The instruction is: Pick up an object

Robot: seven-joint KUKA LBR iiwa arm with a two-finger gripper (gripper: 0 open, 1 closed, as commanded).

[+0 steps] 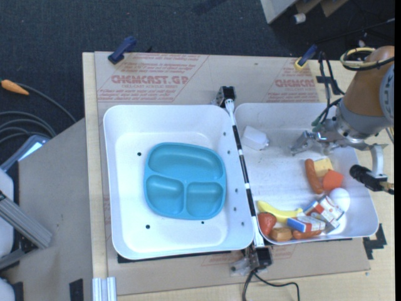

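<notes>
Two bins: blue divided plate [185, 180] left, toy food heaped right. Gripper [305, 143] hovers low over bare floor, fingers apart, holding nothing.

Dark carpet floor [94, 11] around my surface [163, 77], which is brown board printed with red lettering. Blue clamps [121, 49] at its back corners. Grey cables [25, 121] loop on the floor at left; even, flat light.

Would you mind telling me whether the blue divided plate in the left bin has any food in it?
Empty. The blue divided plate shows bare blue in all three compartments; the toy food lies in the right bin.
</notes>
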